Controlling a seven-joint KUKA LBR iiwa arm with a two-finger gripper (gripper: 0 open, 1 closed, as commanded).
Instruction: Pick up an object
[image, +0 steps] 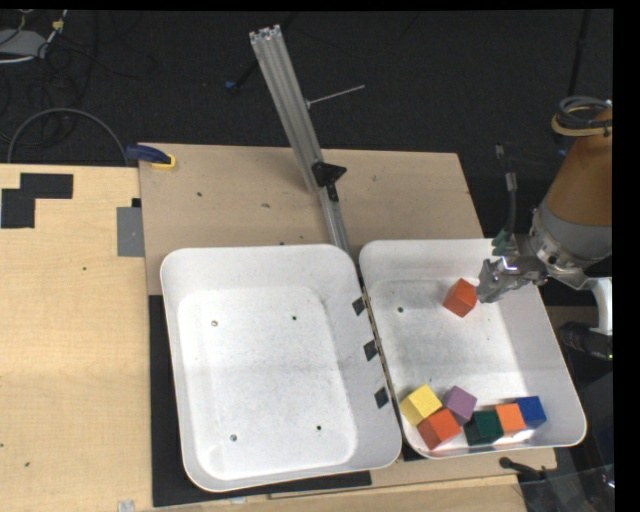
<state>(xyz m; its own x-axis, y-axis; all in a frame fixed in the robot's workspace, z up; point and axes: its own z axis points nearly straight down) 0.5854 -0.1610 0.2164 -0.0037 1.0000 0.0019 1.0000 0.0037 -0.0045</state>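
Fingers (487, 285) beside unmarked orange cube (460, 298)

Hidden, cropped and unclear parts around the right bin

Over the right bin (560, 345), the end effector (493, 281) is too small and blurred to tell how its fingers stand against the orange-red cube (460, 298). The arm (582, 190) above that bin is cut by the right edge. In the bin's near corner, the green cube (484, 428) is partly hidden by neighbouring cubes.
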